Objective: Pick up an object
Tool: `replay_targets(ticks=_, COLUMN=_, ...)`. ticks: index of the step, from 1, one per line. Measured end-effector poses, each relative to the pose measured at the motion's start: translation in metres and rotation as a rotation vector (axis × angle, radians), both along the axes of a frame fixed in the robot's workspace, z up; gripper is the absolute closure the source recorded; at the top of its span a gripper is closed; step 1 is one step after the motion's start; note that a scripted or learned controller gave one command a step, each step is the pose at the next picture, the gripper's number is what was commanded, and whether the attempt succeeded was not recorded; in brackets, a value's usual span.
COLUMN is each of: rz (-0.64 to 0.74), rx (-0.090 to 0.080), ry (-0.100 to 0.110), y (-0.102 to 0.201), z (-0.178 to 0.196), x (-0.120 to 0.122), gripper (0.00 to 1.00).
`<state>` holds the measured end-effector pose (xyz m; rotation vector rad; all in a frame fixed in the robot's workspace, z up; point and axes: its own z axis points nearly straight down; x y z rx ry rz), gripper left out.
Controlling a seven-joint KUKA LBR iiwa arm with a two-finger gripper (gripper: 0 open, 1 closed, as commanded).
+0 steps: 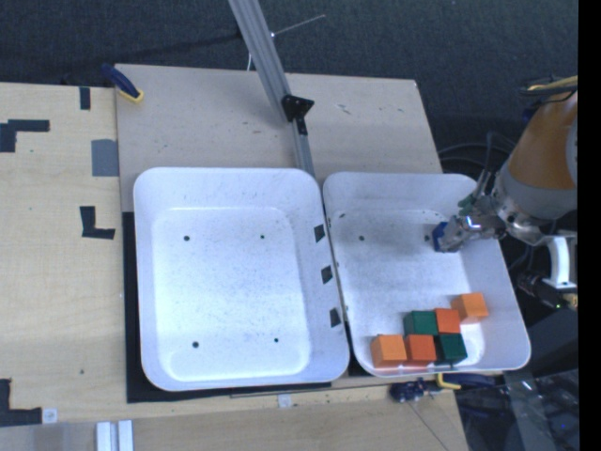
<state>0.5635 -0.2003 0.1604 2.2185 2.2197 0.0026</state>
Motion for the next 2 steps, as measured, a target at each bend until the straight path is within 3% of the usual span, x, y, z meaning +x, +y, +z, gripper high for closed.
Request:
replay_targets(ticks=1, rz=0.001, rx=-0.001, ry=-0.002, y=0.002, z=0.063, x=-0.003, gripper=1.00)
replay_targets(ticks=2, rz=0.001, rx=0.001, ry=0.002, y=0.003, z=0.082, x=-0.002, gripper=1.00)
